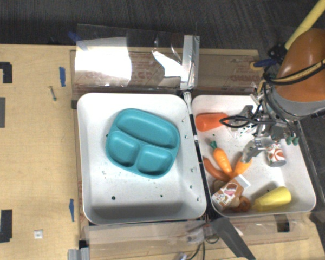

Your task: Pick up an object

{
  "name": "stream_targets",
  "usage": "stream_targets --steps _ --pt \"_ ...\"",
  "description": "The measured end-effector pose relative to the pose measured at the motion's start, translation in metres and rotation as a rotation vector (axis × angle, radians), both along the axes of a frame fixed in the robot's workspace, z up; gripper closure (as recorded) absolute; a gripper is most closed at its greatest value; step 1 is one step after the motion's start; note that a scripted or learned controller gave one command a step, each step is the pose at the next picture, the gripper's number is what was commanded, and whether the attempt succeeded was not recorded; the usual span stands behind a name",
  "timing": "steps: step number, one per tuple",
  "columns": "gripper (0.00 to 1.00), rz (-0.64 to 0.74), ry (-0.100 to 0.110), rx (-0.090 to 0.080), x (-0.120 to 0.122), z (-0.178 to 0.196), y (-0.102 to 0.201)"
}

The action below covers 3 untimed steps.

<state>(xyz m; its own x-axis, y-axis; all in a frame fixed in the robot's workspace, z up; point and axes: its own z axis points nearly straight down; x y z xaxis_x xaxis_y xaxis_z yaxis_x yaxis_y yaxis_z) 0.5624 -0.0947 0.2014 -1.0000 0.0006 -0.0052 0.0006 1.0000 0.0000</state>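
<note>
Grey gripper [253, 150] over carrots [223, 161], apparently touching.

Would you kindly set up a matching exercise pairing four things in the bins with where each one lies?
Things:
1. teal tray
2. yellow object
3. orange cup
4. gripper

Places:
A. near right corner of the right bin
B. far left of the right bin, on its side
C. middle of the left bin
D. over the middle of the right bin

Pairs: 1-C, 2-A, 3-B, 4-D
</note>
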Motion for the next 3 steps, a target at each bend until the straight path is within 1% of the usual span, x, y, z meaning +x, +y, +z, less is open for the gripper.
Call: stream_targets --steps 1,2,3 --pt "0.00 -0.014 -0.005 -0.001 -0.053 -0.076 0.000" --pt "0.00 -0.069 -0.016 -0.002 -0.057 -0.112 -0.004" --pt "0.00 -0.313 -0.003 0.001 -0.020 -0.095 -0.004"
